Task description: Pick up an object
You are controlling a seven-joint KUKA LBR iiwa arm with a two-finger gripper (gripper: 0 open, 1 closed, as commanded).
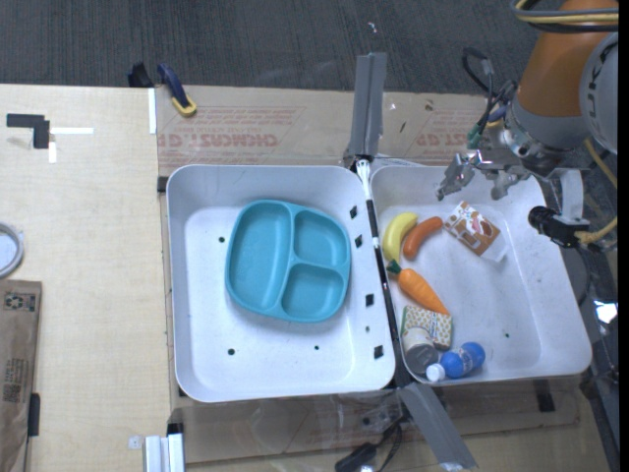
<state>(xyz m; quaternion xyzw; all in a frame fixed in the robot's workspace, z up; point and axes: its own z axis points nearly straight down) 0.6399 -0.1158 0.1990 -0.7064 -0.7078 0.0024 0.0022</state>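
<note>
Arm positioned over the far edge of the right bin; gripper fingers spread, nothing between them.

The gripper (pixel 479 173) hangs above the far wall of the right bin (pixel 550 293). A snack packet (pixel 473 229) lies just below it on the bin floor. Left of the packet, a banana (pixel 397 234) and a sausage (pixel 423 235) lie side by side. A carrot (pixel 423 289) lies nearer the front, followed by a patterned pouch (pixel 429 325), a can (pixel 421 355) and a blue bottle (pixel 462 361). The left bin (pixel 197 352) contains a blue divided plate (pixel 289 261).
</note>
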